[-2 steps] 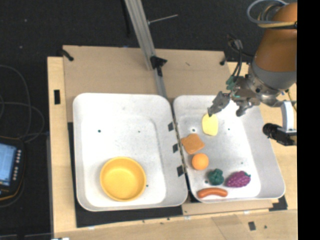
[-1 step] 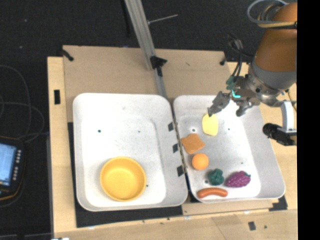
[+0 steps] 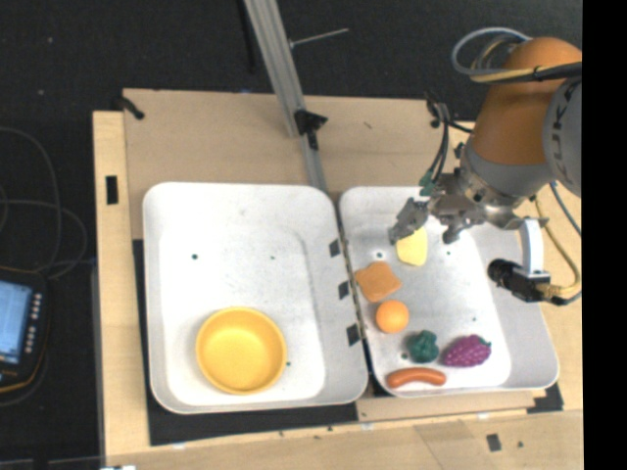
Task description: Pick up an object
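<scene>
Nearest the camera, a red sausage point(image 3: 415, 378) is lying along the near rim of the right bin point(image 3: 529, 346). Just beyond it a green broccoli piece point(image 3: 423, 345) and a purple grape bunch point(image 3: 465, 351) are sitting side by side, close but apart. An orange ball point(image 3: 392, 316) is resting farther in, with a tan bread slice point(image 3: 377, 281) just beyond it near the bin's left wall.

Farther still, the gripper point(image 3: 431, 227) is hanging over the right bin's far half with its two fingers spread wide. A pale yellow piece point(image 3: 413, 249) is lying just below and between the fingertips; the left finger point(image 3: 407, 221) is overlapping its far edge, though whether it is touching cannot be told. Nothing is being gripped between the fingers.

Over in the left bin point(image 3: 196, 223), a yellow bowl point(image 3: 241, 350) is sitting upright at the near side.
</scene>
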Controlling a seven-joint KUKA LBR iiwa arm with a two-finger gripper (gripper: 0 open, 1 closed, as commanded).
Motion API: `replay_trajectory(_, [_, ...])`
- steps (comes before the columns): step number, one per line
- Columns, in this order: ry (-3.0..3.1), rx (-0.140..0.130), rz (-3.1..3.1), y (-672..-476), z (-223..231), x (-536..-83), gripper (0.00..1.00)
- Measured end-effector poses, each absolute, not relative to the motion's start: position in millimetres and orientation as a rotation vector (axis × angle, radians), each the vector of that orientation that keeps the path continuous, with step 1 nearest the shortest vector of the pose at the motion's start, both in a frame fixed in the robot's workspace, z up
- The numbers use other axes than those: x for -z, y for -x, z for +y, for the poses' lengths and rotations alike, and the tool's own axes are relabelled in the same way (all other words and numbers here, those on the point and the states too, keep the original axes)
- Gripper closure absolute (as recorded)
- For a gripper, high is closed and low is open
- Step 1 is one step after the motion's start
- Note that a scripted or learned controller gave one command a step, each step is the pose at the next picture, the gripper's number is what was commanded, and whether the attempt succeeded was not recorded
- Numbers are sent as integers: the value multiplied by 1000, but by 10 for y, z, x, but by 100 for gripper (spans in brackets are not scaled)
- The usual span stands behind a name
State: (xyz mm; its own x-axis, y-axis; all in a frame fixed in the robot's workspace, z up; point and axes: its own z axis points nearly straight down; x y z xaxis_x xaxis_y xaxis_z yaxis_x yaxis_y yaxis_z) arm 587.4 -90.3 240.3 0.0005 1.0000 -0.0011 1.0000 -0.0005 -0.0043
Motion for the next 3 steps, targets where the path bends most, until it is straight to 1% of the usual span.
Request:
replay_trajectory(1, [2221,-8,-2218,-5866,-967,-1780,0])
replay_trajectory(2, [2224,0,-2220,-5907,-991,-1191,0])
replay_trajectory(3, [2231,3,-2215,-5915,-1002,-1302,100])
